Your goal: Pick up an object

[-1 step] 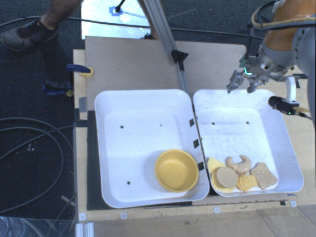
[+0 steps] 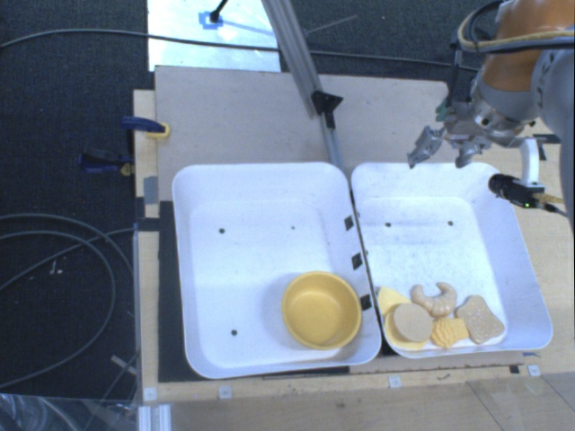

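Pincer (image 2: pixel 442 151) hovers above far rim of right bin (image 2: pixel 503 182), fingers spread apart, nothing between them

Pickable objects lie well apart from it, clustered in right bin's near edge: round flat disc (image 2: pixel 413 323), curled tan piece (image 2: pixel 435 298), ridged yellow piece (image 2: pixel 449 332), tan slab (image 2: pixel 480 320), yellow wedge (image 2: pixel 388 300) — packed touching, no clear long axis

Yellow bowl (image 2: pixel 322 309) sits alone in left bin (image 2: pixel 216 205), near right corner

Judgement: move runs from far rim toward near edge; bin floor between bare, smooth, plenty of room; crowding may spoil grip

Desk (image 2: pixel 234 115) bare beyond bins
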`<state>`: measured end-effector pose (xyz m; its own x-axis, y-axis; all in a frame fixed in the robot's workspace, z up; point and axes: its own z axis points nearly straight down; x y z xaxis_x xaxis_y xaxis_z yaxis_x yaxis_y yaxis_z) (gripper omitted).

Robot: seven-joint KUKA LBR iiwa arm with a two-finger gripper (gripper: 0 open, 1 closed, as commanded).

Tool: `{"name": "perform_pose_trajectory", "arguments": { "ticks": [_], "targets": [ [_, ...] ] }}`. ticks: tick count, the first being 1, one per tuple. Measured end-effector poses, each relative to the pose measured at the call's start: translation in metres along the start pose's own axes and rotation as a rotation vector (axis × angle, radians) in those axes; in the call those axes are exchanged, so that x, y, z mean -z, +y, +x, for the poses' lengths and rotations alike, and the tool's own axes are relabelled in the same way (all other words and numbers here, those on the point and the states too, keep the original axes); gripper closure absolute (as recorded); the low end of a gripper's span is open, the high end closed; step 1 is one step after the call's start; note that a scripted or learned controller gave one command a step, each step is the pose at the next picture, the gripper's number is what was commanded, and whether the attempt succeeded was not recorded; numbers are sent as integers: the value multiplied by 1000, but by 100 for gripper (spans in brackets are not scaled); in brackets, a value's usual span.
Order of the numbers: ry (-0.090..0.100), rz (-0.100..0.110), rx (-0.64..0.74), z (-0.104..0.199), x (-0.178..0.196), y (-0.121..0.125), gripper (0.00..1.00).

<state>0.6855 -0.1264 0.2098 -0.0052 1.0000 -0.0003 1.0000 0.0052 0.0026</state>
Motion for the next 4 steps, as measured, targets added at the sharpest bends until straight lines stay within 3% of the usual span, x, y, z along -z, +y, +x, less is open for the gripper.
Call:
{"name": "perform_pose_trajectory", "arguments": {
  "ticks": [3, 4],
  "targets": [
    [-1, 8, 2, -4, -121, 1, 0],
    [-4, 4, 4, -5, -108, 3, 100]
  ]
}}
